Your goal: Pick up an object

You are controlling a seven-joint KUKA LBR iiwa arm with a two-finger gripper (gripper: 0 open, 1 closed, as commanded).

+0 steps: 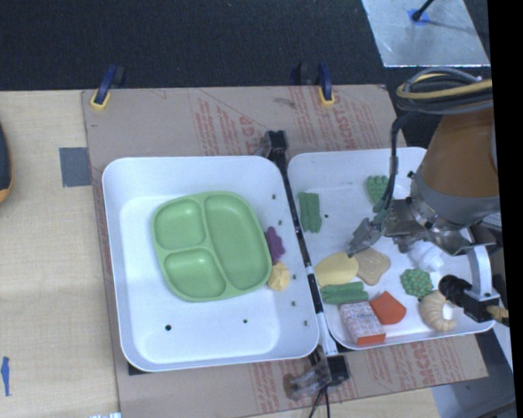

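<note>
My gripper (365, 236) hangs low over the middle of the right bin (339, 173), its dark fingers pointing left and down. Just below it lie a pale yellow piece (335, 267) and a tan piece (373, 265). A green strip (309, 211) lies at the bin's left wall, with a green piece (377, 188) further back. Along the front are a dark green bar (344, 292), a red piece (389, 307), a pink-and-white block (359, 319), a green broccoli (417, 282) and a croissant (437, 311). Nothing shows between the fingers.
The left bin (146, 346) holds a green divided plate (210, 245), with a purple piece (275, 243) and a small yellow piece (279, 277) beside it. The arm's grey body (460, 172) covers the right bin's right side. Clamps hold the cardboard's back edge.
</note>
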